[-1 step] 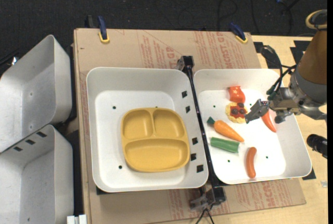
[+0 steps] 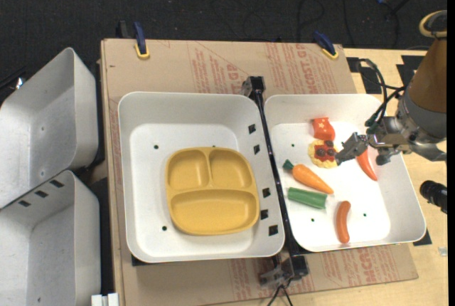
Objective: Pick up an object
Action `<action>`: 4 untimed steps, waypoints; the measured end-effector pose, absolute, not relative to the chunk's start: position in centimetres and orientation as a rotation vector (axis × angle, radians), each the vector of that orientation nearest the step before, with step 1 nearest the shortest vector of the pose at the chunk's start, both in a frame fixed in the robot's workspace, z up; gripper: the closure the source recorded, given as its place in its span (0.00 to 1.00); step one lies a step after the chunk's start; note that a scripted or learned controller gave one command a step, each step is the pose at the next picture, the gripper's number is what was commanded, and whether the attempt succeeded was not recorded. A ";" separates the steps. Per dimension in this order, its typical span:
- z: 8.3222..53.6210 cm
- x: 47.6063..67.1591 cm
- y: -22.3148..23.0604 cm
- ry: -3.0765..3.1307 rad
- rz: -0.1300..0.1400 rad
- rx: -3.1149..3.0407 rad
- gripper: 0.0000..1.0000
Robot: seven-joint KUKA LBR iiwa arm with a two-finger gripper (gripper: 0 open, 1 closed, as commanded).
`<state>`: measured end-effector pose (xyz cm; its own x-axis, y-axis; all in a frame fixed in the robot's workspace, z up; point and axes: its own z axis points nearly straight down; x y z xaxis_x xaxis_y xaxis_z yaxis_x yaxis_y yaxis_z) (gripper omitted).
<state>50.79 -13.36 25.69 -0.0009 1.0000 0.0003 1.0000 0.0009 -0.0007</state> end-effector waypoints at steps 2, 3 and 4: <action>14.9 51.4 -13.8 -2.216 0.004 -2.220 0.00; 9.6 51.3 -13.8 -2.216 0.003 -2.220 0.00; 10.8 51.4 -13.8 -2.218 0.000 -2.224 1.00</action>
<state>51.40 -13.78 10.82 0.0028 1.0000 0.0002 1.0000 -0.0028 0.0000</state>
